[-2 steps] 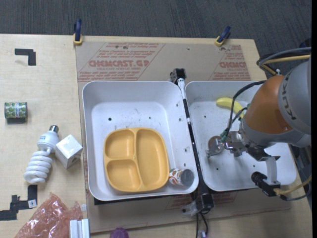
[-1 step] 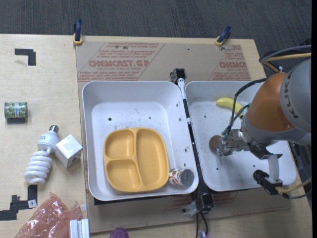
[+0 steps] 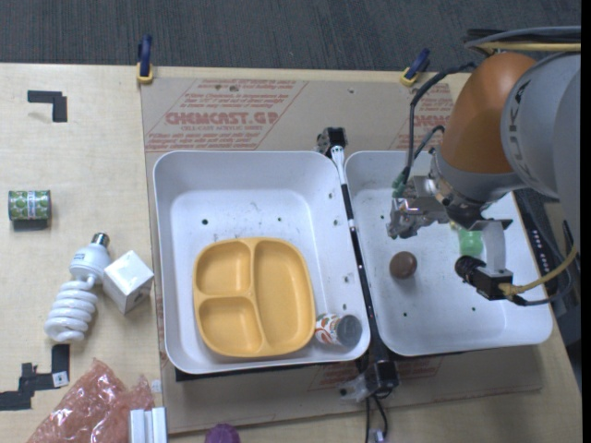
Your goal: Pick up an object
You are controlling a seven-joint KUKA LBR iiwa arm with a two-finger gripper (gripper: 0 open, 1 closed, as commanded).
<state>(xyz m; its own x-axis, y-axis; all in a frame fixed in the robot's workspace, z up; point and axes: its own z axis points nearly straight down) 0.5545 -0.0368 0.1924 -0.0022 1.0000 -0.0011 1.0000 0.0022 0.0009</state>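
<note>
Right bin (image 3: 517, 326): we log a brown ball (image 3: 403, 265) at six o'clock of the gripper (image 3: 404, 218); its grasp we cannot tell.

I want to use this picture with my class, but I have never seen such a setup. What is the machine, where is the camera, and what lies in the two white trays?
The camera is fixed above a bench and looks down at a slant. From the right reaches a grey robot arm with an orange band; its gripper hangs over the right white bin, just above a small round brown object. I see nothing between its fingers. The left white bin holds a yellow plastic plate with three compartments and, beside the plate's lower right corner, a small can lying on its side.
</note>
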